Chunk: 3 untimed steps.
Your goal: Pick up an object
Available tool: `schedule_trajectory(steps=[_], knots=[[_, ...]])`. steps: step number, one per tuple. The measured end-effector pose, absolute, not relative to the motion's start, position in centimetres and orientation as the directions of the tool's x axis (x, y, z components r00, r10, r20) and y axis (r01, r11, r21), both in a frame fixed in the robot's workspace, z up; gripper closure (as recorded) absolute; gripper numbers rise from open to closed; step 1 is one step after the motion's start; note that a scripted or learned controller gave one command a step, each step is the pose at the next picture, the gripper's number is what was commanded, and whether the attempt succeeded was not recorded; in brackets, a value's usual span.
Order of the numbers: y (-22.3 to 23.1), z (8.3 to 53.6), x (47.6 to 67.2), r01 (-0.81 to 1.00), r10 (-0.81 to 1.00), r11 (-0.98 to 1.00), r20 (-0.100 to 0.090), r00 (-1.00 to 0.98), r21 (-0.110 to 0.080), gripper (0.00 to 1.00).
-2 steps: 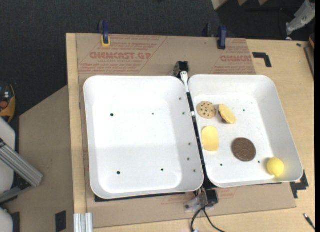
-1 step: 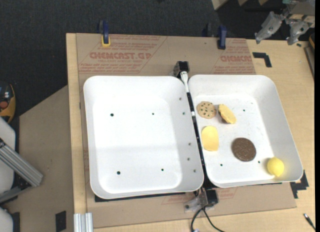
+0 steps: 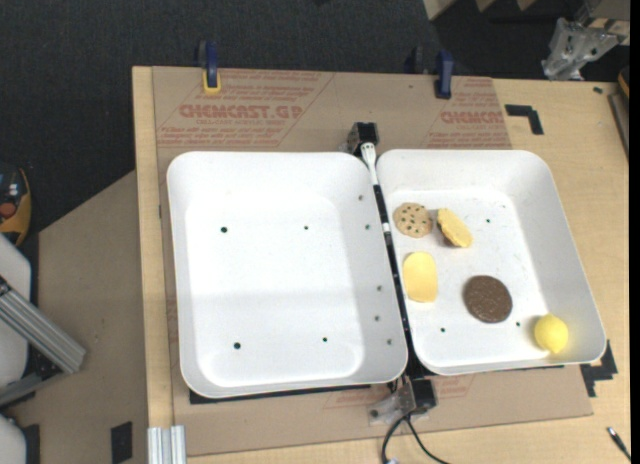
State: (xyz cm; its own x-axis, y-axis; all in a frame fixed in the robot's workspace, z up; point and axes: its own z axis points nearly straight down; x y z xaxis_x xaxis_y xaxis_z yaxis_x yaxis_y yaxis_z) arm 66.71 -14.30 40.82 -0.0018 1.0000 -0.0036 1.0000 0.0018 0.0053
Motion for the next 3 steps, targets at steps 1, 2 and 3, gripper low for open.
schedule_trajectory(steps=[1,2,3], knots=[[-9.3,32.2,65.3,1.0,1.0,0.004,0.003,-0.004,-0.009,1.0],[-4.9,27.7,62.2,1.0,1.0,0.003,0.002,-0.003,-0.007,1.0],[-2.3,48.0,61.0,1.0,1.0,0.004,0.0,-0.004,0.022,1.0]])
